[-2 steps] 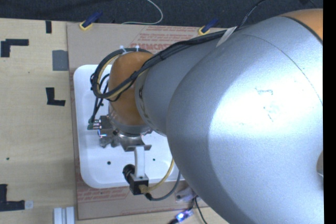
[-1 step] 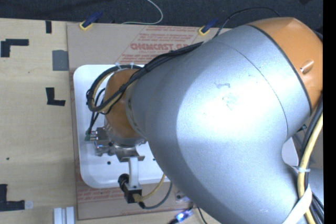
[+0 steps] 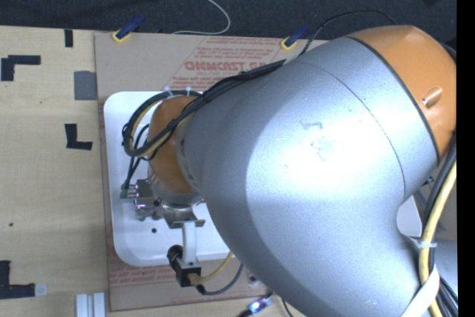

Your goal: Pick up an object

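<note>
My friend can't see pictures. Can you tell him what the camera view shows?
A big grey robot arm with orange bands reaches in from the right, low over a shallow white bin, hiding most of it. The bin sits on a brown cardboard sheet on a pale wooden bench.

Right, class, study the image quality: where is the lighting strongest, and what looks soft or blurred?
In the camera view, the light is strongest in a broad pale patch on the grey arm, which sits close to the lens and looks slightly soft; the white bin is almost washed out along its left rim; the red print on the cardboard sheet is fuzzy.
</note>
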Controlling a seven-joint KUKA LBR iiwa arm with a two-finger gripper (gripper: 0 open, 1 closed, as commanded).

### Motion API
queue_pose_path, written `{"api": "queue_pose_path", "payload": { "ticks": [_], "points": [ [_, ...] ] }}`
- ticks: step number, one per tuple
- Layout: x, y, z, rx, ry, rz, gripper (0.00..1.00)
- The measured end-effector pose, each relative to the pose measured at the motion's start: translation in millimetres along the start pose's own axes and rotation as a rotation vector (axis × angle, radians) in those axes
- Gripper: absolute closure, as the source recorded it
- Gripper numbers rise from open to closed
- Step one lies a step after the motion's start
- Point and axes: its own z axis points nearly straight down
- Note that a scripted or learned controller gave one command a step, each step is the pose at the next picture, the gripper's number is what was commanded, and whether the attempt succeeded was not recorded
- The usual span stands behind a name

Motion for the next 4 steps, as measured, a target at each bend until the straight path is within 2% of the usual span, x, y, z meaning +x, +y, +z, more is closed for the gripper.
{"api": "queue_pose_path", "payload": {
  "ticks": [1, 2, 3, 4],
  "points": [
    [0, -1, -6, 0.001, -0.001, 0.001, 1.0],
    [1, 27, 1, 0.004, 0.0, -0.002, 1.0],
    [0, 78, -17, -0.005, -0.001, -0.002, 1.0],
    [0, 110, -2, -0.001, -0.001, -0.002, 1.0]
  ]
}}
